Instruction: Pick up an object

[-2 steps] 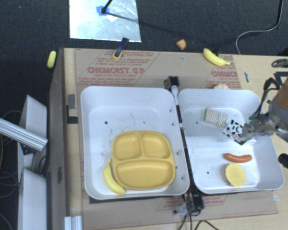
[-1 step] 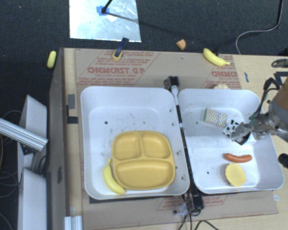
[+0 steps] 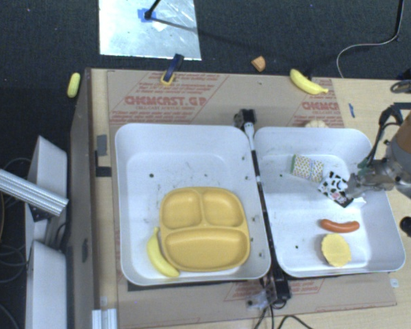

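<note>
Camera view has the gripper (image 3: 354, 189) low in the right bin (image 3: 380, 252), its tip touching the spotted toy (image 3: 334, 186), which lies just left; whether it grips, I cannot tell.

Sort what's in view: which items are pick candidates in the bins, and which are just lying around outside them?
Pick candidates, in the bins:
- black-and-white toy, by the gripper
- patterned block
- sausage
- yellow disc
- yellow tray
- banana beside tray

Lying about, outside the bins:
- banana on bench
- orange piece
- yellow piece on floor
</note>
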Available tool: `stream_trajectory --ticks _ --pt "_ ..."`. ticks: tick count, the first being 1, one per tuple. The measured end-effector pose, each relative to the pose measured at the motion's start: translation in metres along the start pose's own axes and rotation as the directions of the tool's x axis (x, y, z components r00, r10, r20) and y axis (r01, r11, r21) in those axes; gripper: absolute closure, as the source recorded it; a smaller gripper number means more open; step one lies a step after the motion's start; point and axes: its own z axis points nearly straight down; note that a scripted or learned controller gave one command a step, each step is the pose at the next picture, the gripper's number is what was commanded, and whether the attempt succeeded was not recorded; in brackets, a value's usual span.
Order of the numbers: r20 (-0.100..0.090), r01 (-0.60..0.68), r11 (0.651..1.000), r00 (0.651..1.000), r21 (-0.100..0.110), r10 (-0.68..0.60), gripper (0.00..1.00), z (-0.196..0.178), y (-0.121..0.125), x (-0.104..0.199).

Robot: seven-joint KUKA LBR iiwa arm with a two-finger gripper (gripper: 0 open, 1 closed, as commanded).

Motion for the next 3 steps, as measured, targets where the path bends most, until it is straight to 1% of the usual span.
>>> stream_trajectory --ticks 1,2,3 --pt "0.000 0.000 1.000 1.000 0.000 0.000 0.00 0.000 0.000 0.000" --pt "-0.001 -0.003 1.000 1.000 0.010 0.003 0.00 0.048 -0.021 0.008" --pt "0.000 -0.003 1.000 1.000 0.006 0.003 1.00 0.037 -0.019 0.007"
